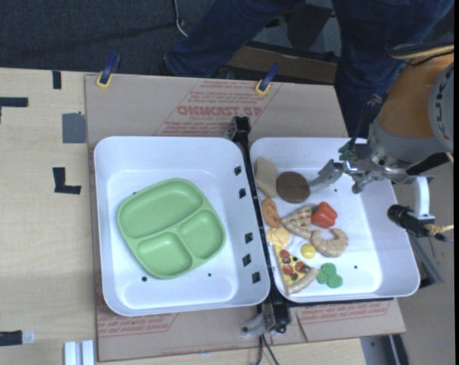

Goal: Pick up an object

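Observation:
The right bin (389, 257) holds several toy foods: a brown round patty (292, 186), a tan bread slice (265, 174), a red pepper (324, 214), a pizza slice (297, 221), a shrimp (330, 241), a second pizza slice (296, 271) and a green broccoli piece (330, 277). My gripper (341, 181) hangs over the upper part of this bin, just right of the patty. It is open, one finger (323, 176) pointing at the patty, and nothing sits between the fingers.
The left bin (115, 166) holds a green divided plate (170, 226). A black divider (247, 204) runs between the bins. A person in blue stands behind the bench (32, 204) at the top. A black cable fitting (404, 217) sticks out by the right bin's edge.

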Robot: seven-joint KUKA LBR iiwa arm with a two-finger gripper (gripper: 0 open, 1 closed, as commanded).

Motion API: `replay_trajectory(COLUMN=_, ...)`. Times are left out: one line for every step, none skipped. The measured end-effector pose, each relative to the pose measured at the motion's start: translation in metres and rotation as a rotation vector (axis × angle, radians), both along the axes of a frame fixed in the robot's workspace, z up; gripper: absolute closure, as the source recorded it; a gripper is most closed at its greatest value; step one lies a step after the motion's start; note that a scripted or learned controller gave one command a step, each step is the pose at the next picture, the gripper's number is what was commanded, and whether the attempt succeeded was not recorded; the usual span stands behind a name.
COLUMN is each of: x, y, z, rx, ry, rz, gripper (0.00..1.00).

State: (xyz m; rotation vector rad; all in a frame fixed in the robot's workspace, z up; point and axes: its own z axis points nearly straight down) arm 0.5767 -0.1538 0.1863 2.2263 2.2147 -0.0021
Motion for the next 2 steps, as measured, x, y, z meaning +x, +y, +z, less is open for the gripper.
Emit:
replay_trajectory(x=0.041, y=0.051, z=-0.001, rx=0.003, ry=0.0, rz=0.011, gripper=0.0)
replay_trajectory(x=0.01, y=0.007, z=0.002, rx=0.001, ry=0.004, rz=0.002, gripper=0.0)
